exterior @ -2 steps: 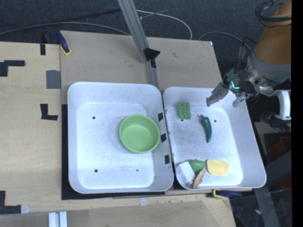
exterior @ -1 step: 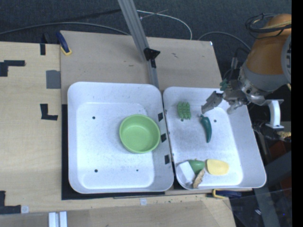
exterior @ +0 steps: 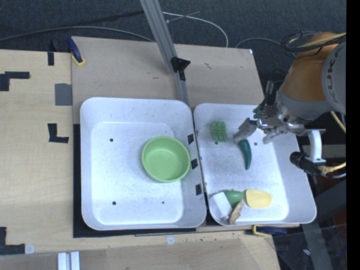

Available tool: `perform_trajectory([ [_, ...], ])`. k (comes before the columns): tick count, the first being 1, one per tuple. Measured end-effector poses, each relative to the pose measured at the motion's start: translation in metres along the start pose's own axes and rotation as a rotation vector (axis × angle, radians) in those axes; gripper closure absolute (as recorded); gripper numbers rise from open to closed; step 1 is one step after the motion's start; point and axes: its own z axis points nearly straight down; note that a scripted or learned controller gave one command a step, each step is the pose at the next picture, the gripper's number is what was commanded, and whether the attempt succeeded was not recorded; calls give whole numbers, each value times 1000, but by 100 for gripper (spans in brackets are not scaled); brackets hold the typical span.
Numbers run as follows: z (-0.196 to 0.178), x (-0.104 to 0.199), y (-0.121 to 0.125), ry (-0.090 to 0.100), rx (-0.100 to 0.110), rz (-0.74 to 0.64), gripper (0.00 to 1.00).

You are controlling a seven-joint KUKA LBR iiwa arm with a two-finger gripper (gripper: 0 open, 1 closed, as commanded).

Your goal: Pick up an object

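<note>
Nearest, in the right bin's point(exterior: 292, 204) front corner: a yellow piece point(exterior: 258, 198) touching a green-and-white item point(exterior: 229, 198) and a tan scrap point(exterior: 236, 211). Left bin point(exterior: 107, 151) on the desk point(exterior: 124, 72) holding a green bowl point(exterior: 165, 159). Farther in, a dark green pepper point(exterior: 245, 153) lying just below the tool point(exterior: 258, 132), fingers spread apart, clamped on nothing. Beside it, a green ridged block point(exterior: 219, 131)

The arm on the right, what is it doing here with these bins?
The arm's gripper is over the right bin, close to a dark green pepper and a small green block. Nothing shows between its fingers, so no pick is made yet. A yellow piece and other small things lie at that bin's near edge. The left bin holds a green bowl.
</note>
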Motion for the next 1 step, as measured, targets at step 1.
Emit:
perform_trajectory([
  [1, 64, -2, -6, 1, 2, 0, 0],
])
